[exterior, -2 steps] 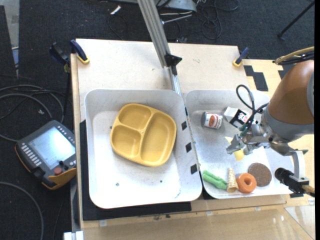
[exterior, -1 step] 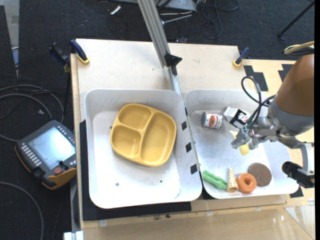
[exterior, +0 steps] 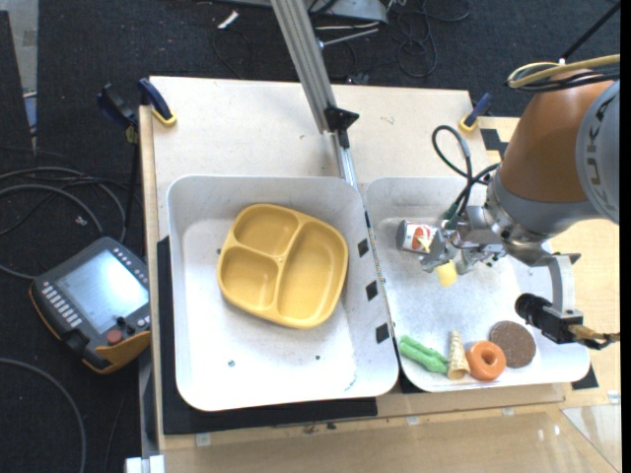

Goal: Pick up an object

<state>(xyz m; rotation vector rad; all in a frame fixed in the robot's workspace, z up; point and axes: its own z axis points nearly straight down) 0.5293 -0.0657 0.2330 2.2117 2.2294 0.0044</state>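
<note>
My gripper (exterior: 452, 252) hangs over the upper middle of the right bin (exterior: 394, 308), reaching in from the right. Just left of it a small red and white can (exterior: 416, 236) lies on its side. A small yellow piece (exterior: 447, 275) sits directly under the gripper's tip; whether it is held or resting on the bin floor I cannot tell. Along the bin's front edge lie a green bean pod (exterior: 423, 354), a pale cone (exterior: 455, 355), an orange ring (exterior: 486, 360) and a brown round cookie (exterior: 513, 343).
The left bin (exterior: 187, 264) holds a yellow divided plate (exterior: 284, 264). A metal pole (exterior: 308, 52) slants down to the bins' shared back edge. A black clamp part (exterior: 545, 318) of the arm hangs over the right bin's right side. A teach pendant (exterior: 91, 302) lies off the bench at left.
</note>
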